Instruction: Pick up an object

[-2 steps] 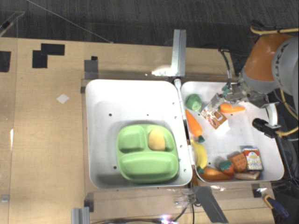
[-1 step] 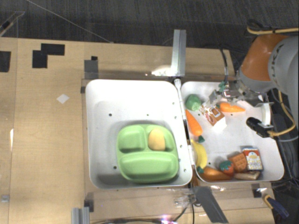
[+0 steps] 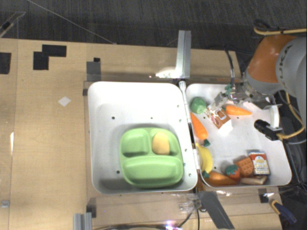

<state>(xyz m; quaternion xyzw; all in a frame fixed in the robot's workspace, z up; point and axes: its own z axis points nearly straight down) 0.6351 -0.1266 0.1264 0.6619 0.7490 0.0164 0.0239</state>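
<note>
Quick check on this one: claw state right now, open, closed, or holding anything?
Claw: low over the right bin, beside the orange carrot; cannot tell whether it is open or closed, and no object is visibly held.

Landmark: left white bin [image 3: 96, 128]. Second white bin [image 3: 240, 140] touching its right wall. Grey metal post [image 3: 184, 51] upright just behind its rear right corner. Pale wooden bench [image 3: 43, 152] underneath and to its left. Black stepped patch [image 3: 48, 55] on bench, beyond its rear left corner. Dark carpet [image 3: 120, 8] well behind.
</note>
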